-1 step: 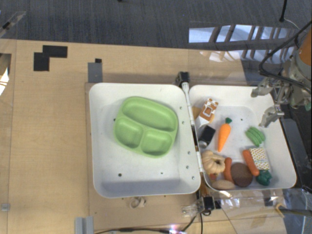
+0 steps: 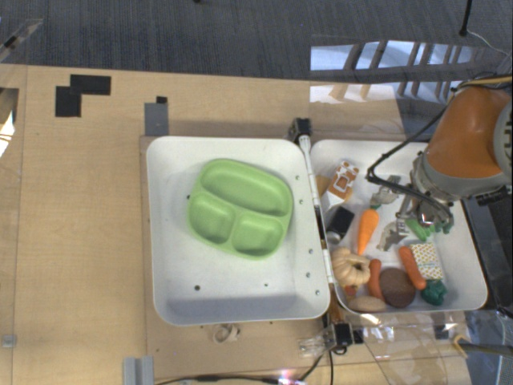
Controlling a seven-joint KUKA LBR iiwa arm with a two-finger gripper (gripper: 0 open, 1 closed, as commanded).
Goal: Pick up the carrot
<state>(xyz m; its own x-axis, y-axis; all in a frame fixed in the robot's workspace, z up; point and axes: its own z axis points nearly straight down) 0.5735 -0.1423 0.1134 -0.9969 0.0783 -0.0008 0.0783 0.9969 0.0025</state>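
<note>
We see the end effector (image 2: 398, 233) over the right bin (image 2: 473, 283), beside the carrot (image 2: 366, 229).

The left bin (image 2: 168, 279) holds a green tray (image 2: 239, 207) with open floor around it; the right bin is crowded toward its near edge. The carrot lies just left of the end effector, apart from it, its long axis running near-to-far, leafy top at the far end, tip tilted toward a small pumpkin (image 2: 351, 265). We cannot tell how the end effector is set.
</note>
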